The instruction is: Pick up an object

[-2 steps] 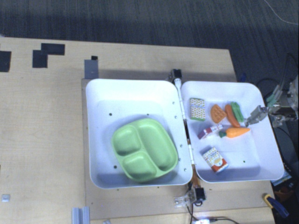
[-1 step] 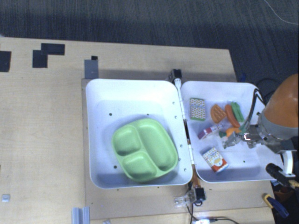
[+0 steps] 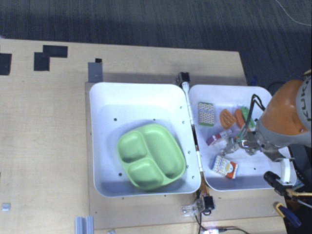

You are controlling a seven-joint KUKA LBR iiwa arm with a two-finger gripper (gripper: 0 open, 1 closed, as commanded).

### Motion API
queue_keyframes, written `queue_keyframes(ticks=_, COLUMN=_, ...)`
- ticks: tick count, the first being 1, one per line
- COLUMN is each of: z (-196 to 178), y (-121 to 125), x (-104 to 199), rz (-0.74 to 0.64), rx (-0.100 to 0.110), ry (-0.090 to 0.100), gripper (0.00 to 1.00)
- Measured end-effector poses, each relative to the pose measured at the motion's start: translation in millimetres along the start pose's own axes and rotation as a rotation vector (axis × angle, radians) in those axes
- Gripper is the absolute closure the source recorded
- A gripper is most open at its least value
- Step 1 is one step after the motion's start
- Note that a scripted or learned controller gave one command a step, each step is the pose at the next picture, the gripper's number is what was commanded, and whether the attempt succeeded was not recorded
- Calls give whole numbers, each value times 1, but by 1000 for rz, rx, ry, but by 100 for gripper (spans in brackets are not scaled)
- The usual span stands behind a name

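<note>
The hand (image 3: 237, 143) hangs low inside the right bin (image 3: 258, 92), at the end of the grey arm (image 3: 287, 116) that enters from the right with its orange band above the wrist. Whether the hand is spread or pressed together cannot be told, as its metal parts merge with the clutter beneath; nothing can be seen pinched in it. A dark cable loops up from the wrist.

Objects in the right bin, from the hand outward: a small purple-and-white tube (image 3: 216, 138) lies just left of the hand, near or touching it. A white carton (image 3: 224, 167) with orange and green print lies tilted just below the hand. An orange oval piece (image 3: 227, 118) and a narrower orange-red piece (image 3: 240, 117) lie side by side just above the hand, with a green piece (image 3: 247, 118) beside them, partly hidden by the arm. A patterned card (image 3: 205, 113), dotted green and pink, lies at the upper left of the bin, apart from the rest.

The left bin (image 3: 136, 94) holds a light green tray (image 3: 151, 155) with three compartments, lying turned at a slant in the bin's lower half.

Both bins rest side by side on a pale wooden desk (image 3: 44, 140). Black patches (image 3: 48, 56) mark its upper left. Dark carpet (image 3: 146, 13) lies beyond its far edge.
</note>
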State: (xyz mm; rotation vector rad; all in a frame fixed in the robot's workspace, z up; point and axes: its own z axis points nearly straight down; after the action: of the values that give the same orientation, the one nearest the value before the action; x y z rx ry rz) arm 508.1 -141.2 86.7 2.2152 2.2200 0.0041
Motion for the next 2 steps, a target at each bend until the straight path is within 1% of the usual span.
queue_keyframes(ticks=1, z=-11, y=2, x=0, rz=-2, rx=-6, ry=-1, gripper=100)
queue_keyframes(ticks=2, z=0, y=57, x=-66, rz=1, rx=-4, ry=-3, gripper=100)
